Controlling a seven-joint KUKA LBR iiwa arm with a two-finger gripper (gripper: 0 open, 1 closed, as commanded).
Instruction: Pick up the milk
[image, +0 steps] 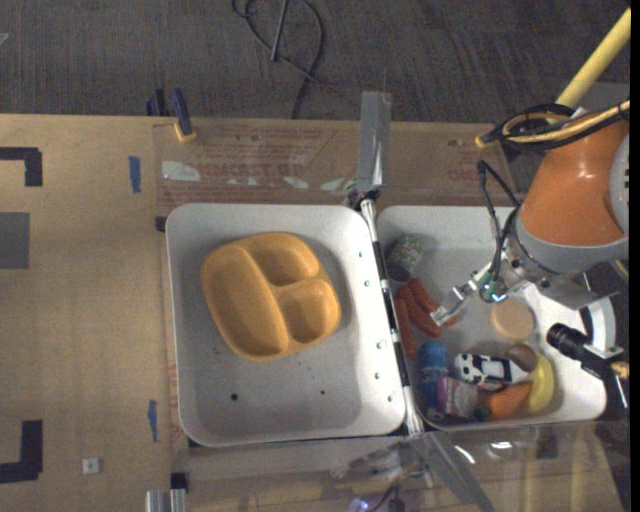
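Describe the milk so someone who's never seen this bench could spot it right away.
Look in the right-hand white bin, the one crowded with toy food. Near its front edge, between a blue bottle and a yellow banana, lies the milk: a small carton and the only item with black-and-white cow patches.

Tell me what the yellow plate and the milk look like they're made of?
The yellow plate looks like moulded plastic: smooth, one even colour, soft sheen, rounded compartments. The milk, a small black-and-white cow-patterned piece, is probably plastic toy food too, but it is too small to tell surely.
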